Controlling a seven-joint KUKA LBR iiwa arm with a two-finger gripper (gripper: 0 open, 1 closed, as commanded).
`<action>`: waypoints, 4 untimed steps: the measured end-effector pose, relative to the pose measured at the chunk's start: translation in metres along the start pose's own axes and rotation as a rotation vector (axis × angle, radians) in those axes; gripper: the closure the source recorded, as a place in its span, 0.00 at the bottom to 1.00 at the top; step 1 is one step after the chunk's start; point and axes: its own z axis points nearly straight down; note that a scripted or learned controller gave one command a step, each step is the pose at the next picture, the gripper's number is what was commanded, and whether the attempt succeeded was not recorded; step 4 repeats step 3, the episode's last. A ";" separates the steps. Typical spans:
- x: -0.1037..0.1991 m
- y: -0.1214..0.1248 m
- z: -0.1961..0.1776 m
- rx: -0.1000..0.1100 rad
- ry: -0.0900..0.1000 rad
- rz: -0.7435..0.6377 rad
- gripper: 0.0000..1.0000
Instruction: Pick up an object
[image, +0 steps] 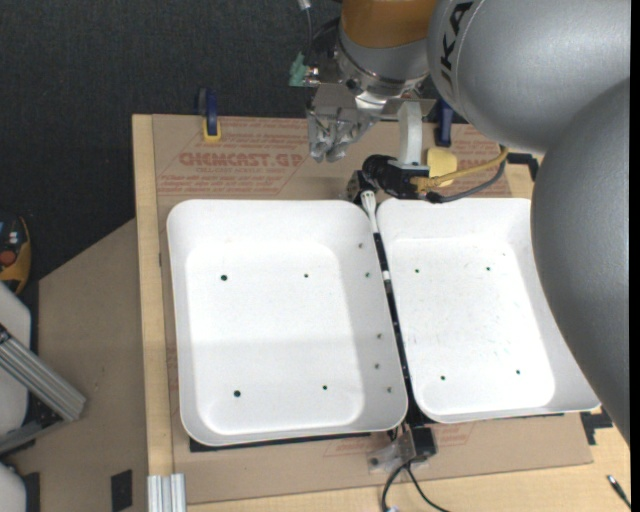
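Object position: I cannot tell from this view. The floors of the 9 o'clock bin and the 3 o'clock bin read plain white apart from small dark dots in a regular pattern. I take those for fixtures, not targets. The arm covers the 3 o'clock bin's outer edge, so anything lying there would be hidden from me. The gripper hangs at 12 o'clock over the brown printed board, just beyond the far rims where the two bins meet and outside both of them. Jaw state: cannot tell, too blurred up there. I see nothing carried under the gripper. My read is that we're at target search and approach, with the pick not yet begun. To do it well, I'd hold off any descent until a real target is confirmed, which likely means swinging the arm out toward 3 o'clock to uncover that bin. I'd check the jaws are apart before lowering. I'd also come down vertically, well inside one bin, because a slanted entry risks clipping the raised rims or the black strip along the seam. Reject the dots as false detections.
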 end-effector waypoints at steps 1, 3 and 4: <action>-0.099 -0.002 -0.041 0.002 -0.005 0.007 1.00; -0.055 0.000 -0.023 0.002 -0.001 0.001 1.00; -0.055 0.000 -0.023 0.002 -0.001 0.001 1.00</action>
